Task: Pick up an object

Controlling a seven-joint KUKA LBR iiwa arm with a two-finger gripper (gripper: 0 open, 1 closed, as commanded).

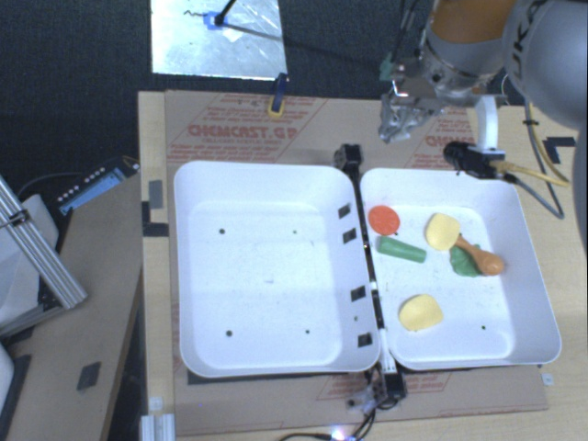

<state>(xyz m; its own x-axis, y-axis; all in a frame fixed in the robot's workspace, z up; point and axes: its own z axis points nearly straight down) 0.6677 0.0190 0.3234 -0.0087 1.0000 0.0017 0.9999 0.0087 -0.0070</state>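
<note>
I've got the gripper [401, 129] parked high at 12 o'clock past the right bin [533, 283], nothing in it. Targets sit in bin ctr: red disc [384, 219], green stick [401, 249].

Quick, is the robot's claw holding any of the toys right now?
gripper: holding nothing, up above the bench behind the right bin; open or closed cannot be told.

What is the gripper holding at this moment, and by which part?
Nothing. The gripper hangs above the bench beyond the right bin, with no object between its fingers.
</note>
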